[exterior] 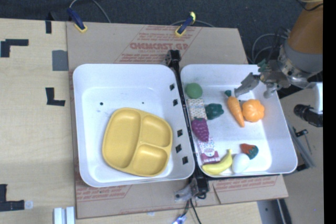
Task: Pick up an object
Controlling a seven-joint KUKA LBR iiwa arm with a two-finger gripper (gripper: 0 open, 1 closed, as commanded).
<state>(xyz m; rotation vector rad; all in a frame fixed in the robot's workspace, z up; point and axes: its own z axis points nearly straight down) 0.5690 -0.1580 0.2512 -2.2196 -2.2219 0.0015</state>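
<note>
Two shallow white plastic bins with rounded corners sit side by side on a brown cardboard sheet (152,47) printed with red lettering; the left bin (86,78) is taken here as the landmark. Inside it, toward its lower middle, lies a smooth yellow divided plate (137,141) with three compartments and soft, rounded edges. The right bin (278,157) touches the left bin along a black clipped seam.

The grey arm (307,34), with its orange band, stands well to the right of the left bin, past the right bin's far rim. Its gripper (253,85) hangs over the right bin's upper right part; its two metal fingers (244,86) are spread apart and nothing is between them.

Just right of the left bin's wall run a flat patterned packet (197,109), a knobbly purple grape bunch (201,128) and a curved yellow banana (219,163). Farther right are a tapered orange carrot (235,110), directly below the gripper, and a round glossy orange fruit (253,110) touching the carrot. A round green ball (193,90) lies near the seam's upper end, a dark green lumpy piece (213,110) beside the packet, a white egg shape (241,163) touching the banana, and a small red and green piece (249,150) above the egg
</note>
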